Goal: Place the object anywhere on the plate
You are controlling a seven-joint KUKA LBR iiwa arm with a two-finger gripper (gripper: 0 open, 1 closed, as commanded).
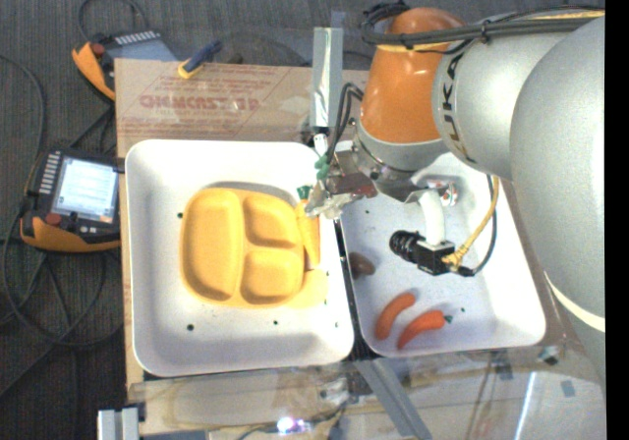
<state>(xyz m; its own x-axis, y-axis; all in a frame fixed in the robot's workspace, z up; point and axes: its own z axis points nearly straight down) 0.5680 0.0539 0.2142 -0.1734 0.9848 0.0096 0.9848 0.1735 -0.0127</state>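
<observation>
From above, the arm (491, 84) comes in from the right and covers the upper part of the right bin (521, 325), so that bin's far rim and much of its floor are hidden. The gripper (322, 194) sits low over the seam between the two bins, at the plate's upper right corner; it is small, dark and cluttered, and I cannot tell how it stands or whether anything is in it. A pale bit with a green speck shows there, too small to name. The plate (246, 244), yellow with three compartments, lies in the left bin (157, 330), tilted a little, its right edge close to the bin's right wall. White floor lies open around its left, near and far sides. In the right bin, two orange-red carrots (413, 318) lie side by side near the front, apart from the plate. A small brown thing (362, 265) rests by the left wall, hard to make out. A black part (418, 249) with a yellow cable hangs beside the arm above the carrots.
</observation>
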